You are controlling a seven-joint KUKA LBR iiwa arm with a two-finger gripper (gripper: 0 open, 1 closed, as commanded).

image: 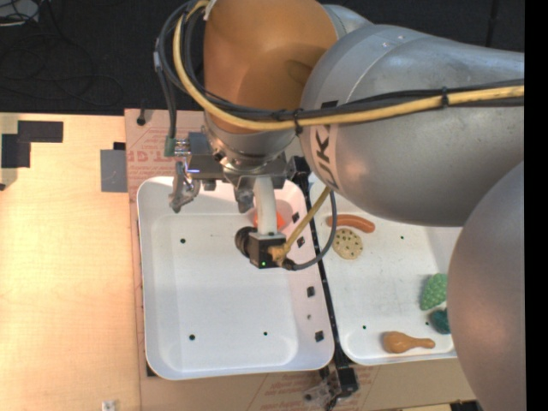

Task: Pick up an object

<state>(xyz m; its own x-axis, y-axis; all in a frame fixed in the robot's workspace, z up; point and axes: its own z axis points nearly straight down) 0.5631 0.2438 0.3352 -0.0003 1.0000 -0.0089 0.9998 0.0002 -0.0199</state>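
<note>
Pale wood desk point(60, 272), cardboard point(154, 135) under both white bins, dark room behind. My hand point(214, 197) hangs over left bin's point(214, 332) far edge, fingers spread wide, gripping nothing. Right bin point(385, 289): sausage point(351, 223) at far-left corner, drumstick point(407, 342) by near edge.

Two bins point(214, 315) point(385, 281), one sausage point(349, 223), one cracker point(347, 244), one drumstick point(407, 342), two greenish pieces point(434, 291) point(439, 320)
</note>
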